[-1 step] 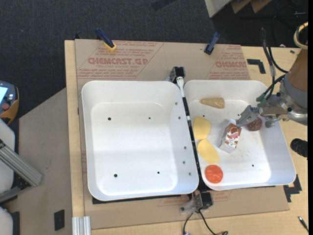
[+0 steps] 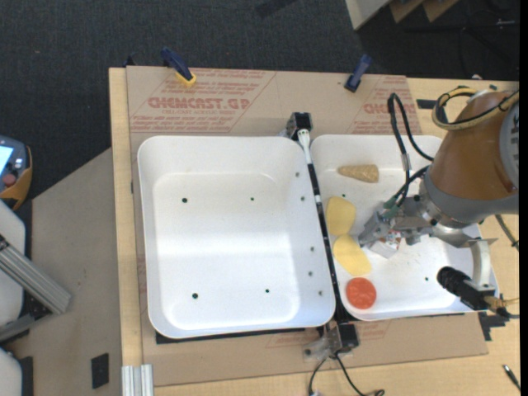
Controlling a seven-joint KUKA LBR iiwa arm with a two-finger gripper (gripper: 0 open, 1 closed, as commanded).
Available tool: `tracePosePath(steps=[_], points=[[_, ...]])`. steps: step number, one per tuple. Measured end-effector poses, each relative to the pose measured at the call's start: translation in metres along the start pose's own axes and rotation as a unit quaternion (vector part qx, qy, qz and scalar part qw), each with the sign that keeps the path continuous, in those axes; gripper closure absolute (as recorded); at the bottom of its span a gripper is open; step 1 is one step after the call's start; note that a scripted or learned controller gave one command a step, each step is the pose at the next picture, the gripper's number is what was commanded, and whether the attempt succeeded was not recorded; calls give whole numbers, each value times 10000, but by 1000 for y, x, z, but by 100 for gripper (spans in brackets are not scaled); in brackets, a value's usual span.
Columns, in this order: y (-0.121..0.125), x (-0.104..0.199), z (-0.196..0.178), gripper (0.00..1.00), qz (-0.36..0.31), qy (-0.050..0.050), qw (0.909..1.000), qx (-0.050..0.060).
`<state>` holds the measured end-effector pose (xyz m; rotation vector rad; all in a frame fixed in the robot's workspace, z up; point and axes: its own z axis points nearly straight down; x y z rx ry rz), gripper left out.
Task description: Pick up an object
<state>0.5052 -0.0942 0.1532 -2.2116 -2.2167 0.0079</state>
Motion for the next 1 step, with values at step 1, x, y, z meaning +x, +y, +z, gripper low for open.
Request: tracePosePath(steps=[1], points=[[51,-46,71,0,23,-33,10000,-67]])
